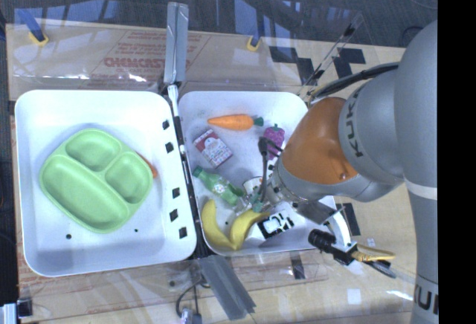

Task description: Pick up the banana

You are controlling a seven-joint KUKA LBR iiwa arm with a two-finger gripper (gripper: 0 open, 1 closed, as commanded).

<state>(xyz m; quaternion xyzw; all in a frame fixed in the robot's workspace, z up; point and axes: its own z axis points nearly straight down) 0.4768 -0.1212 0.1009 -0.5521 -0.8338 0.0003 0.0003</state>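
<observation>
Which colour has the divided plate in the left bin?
Light green; the divided plate shows clearly in the camera view.

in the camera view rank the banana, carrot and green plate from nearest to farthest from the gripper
1. banana: right bin, near edge, right beside the gripper.
2. carrot: same bin, far side.
3. green plate: left bin, across the divider, farthest.
</observation>
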